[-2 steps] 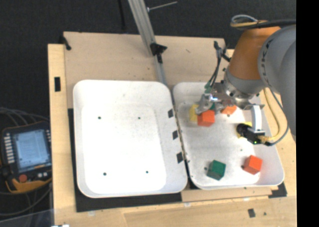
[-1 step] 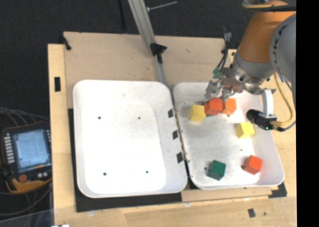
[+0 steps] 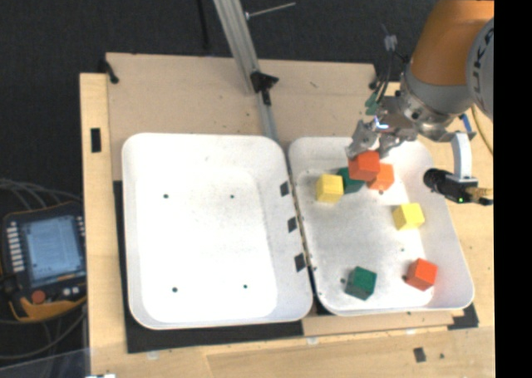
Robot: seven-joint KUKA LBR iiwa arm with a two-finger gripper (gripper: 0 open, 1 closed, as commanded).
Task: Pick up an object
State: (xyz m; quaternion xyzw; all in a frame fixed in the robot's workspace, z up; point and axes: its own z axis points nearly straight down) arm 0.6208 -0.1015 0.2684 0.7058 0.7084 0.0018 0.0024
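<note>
Two white bins side by side; left bin (image 3: pixel 141 202) has no blocks, right bin (image 3: pixel 445 235) has them all. Arm (image 3: pixel 449 36) comes in top right, gripper (image 3: pixel 371 145) right over an orange block (image 3: pixel 363 166) at the bin's far edge. That block looks clamped betw. the fingers, though you should treat the hold as unproven. Block's prob. light, rigid, flat-sided: grip opposite faces, not corners. Neighbours crowd it: second orange block (image 3: pixel 384 177), yellow block (image 3: pixel 329 188), green one (image 3: pixel 350 184) tucked under.
</note>
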